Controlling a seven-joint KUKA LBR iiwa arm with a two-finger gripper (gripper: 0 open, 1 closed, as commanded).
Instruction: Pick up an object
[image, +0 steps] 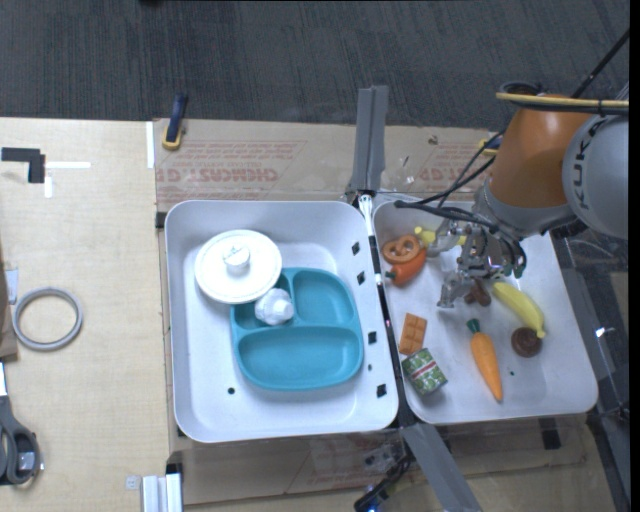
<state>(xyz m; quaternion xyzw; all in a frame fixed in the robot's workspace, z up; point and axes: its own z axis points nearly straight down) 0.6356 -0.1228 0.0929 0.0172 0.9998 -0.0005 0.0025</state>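
Bench (80, 200) of pale wood, brown cardboard sheet (260, 160) under the bins, dark carpet (250, 50) beyond. Left bin (185, 380) and right bin (560, 385) sit side by side, edges touching at centre. On the bench at far left: grey tape ring (45, 318), scissors (15, 450) at the lower edge.

Left bin: teal divided tray (300, 360), white round lid (237, 265) overlapping its upper-left corner, small crumpled white lump (273, 309) on the tray just below the lid.

Right bin: orange pumpkin-like toy (404, 257) near the upper-left corner, carrot (486, 364) lying lengthwise toward the front, banana (521, 306) right of centre, green can (424, 372) by the left wall, small orange cracker block (412, 333) just above it, dark brown round piece (526, 342) just below the banana's tip.

Arm (560, 160) enters from the right, orange band above the wrist, cables looping off it. Gripper (462, 291) points down over the middle of the right bin, between pumpkin toy and banana, above the carrot's leafy end. Cannot tell how the jaws stand; nothing clearly between them.
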